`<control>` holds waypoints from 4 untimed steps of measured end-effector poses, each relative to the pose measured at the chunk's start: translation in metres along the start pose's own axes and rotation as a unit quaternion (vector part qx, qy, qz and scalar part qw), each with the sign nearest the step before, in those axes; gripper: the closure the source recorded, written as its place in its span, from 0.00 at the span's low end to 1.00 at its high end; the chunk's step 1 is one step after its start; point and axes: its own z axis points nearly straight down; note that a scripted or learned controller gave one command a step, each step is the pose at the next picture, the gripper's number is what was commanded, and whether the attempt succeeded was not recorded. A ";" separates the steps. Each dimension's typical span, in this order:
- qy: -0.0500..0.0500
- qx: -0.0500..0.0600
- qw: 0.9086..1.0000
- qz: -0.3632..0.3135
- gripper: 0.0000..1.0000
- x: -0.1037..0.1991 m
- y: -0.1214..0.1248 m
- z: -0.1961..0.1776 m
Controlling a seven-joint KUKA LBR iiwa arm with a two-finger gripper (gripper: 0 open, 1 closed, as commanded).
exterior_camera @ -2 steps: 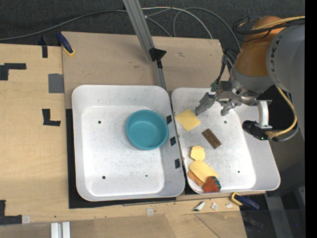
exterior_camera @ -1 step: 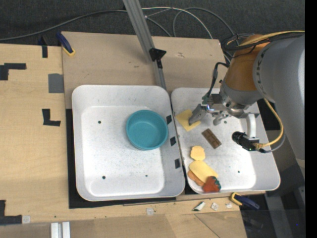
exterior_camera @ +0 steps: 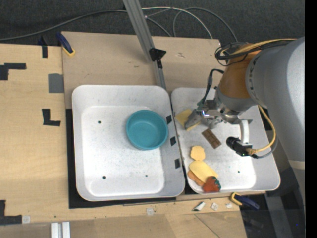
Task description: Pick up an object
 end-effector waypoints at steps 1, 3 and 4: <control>0.000 0.000 1.000 -0.001 1.00 0.001 0.000 -0.011; 0.001 -0.002 1.000 0.000 1.00 0.000 -0.003 -0.116; 0.001 -0.002 1.000 0.000 1.00 0.004 -0.006 -0.160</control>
